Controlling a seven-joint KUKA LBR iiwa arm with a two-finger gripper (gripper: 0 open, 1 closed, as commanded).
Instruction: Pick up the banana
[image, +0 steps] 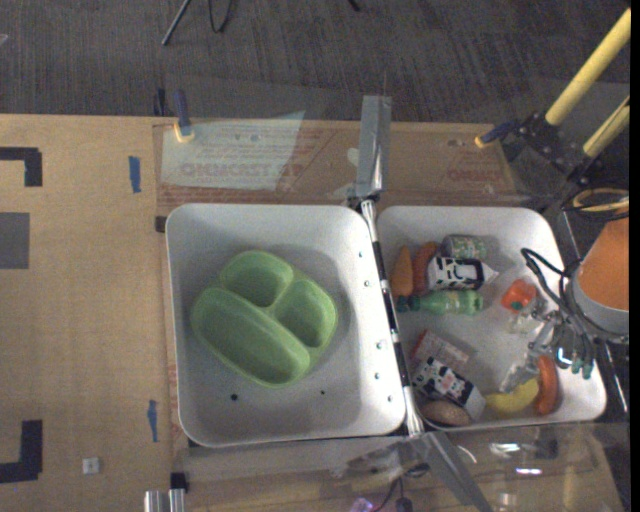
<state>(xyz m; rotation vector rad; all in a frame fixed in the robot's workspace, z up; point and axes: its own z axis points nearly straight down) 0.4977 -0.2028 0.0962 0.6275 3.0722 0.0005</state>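
1. We see the hand (545, 352) low in the right bin (560, 232), with the grey arm and its orange band (612, 272) entering from the right edge. Its thin metal parts blur together here, so we cannot tell whether it is clenched or released, and we see nothing held in it.
2. The banana (511, 399) is our landmark: a small yellow curve lying flat on the bin floor near the front wall, just below and slightly left of the hand.
3. Touching or almost touching the banana's right end is an orange-red sausage-shaped piece (546, 385), which stands between it and the bin's right wall.
4. Left of the banana lie a black-and-white carton (447, 381) and a brown rounded item (446, 412), both near but apart from it.
5. Farther back from the banana we find a green bottle (450, 302), a carrot-like piece (403, 270), a second cow-patterned carton (454, 272) and a small can (464, 246).
6. Well left of the banana, in the other bin, sits a green divided tray (262, 318).
7. We judge the banana a light, stiff toy with a smooth, likely slippery skin. The best hold looks to be across its thick middle, squeezing the narrow width, keeping clear of the orange-red piece so that it is not pinched along with it.
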